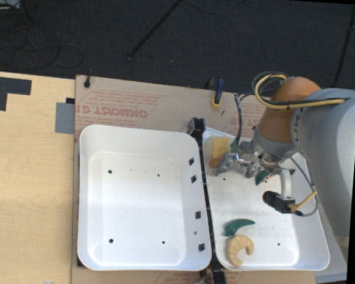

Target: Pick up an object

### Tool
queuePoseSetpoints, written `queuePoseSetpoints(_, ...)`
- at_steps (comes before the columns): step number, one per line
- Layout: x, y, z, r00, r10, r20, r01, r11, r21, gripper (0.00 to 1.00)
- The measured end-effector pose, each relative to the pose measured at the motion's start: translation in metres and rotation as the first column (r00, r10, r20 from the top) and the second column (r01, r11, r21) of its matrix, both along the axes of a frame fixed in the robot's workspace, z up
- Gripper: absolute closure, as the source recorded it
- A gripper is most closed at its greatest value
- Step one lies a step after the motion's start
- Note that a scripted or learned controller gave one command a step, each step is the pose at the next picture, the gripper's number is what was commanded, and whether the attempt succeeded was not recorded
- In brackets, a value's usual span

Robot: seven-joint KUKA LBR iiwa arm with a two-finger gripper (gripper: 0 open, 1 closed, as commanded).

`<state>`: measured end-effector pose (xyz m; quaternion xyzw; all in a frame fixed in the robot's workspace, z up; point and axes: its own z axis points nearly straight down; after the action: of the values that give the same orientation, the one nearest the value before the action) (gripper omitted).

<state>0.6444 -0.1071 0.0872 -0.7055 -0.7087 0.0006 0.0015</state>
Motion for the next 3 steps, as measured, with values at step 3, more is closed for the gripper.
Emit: queuePoseSetpoints(3,-0.001,0.0209,0.0001,1.0,-0.004,0.0,0.004,1.0,-0.002,0.0)
